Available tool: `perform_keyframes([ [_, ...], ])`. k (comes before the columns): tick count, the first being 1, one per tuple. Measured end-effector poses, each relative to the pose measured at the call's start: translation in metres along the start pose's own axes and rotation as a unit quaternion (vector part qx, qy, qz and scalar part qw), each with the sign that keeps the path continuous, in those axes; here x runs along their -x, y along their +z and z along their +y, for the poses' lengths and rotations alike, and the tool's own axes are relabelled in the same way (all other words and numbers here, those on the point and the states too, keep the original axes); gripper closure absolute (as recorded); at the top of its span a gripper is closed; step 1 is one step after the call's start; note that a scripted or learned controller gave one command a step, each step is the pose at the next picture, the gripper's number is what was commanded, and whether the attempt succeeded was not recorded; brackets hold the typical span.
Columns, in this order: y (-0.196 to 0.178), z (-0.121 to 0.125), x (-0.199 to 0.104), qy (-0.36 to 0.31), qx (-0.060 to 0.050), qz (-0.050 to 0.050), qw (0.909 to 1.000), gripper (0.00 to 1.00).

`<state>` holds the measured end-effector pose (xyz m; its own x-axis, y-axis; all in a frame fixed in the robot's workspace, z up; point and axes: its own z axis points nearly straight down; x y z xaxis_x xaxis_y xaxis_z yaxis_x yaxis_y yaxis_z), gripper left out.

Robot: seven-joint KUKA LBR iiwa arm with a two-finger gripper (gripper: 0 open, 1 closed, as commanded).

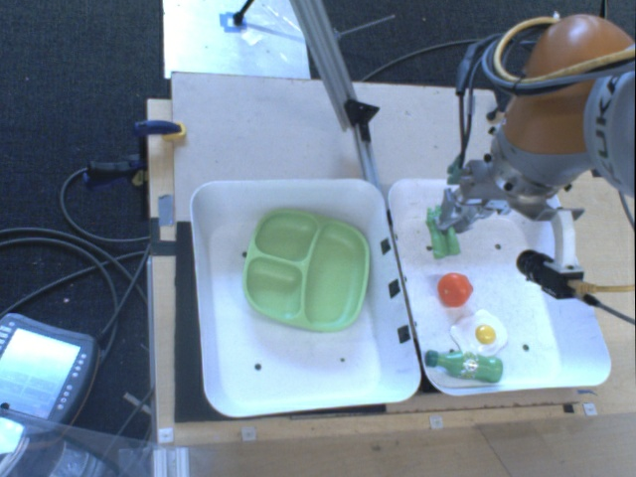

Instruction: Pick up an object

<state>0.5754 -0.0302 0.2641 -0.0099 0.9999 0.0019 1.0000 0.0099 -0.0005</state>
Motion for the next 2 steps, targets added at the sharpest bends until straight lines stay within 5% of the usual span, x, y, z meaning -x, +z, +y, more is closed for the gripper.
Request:
perform_keyframes([
  [2,0.012,-0.018,-0.102,-0.001,0.001,0.000,1.0000,1.00],
])
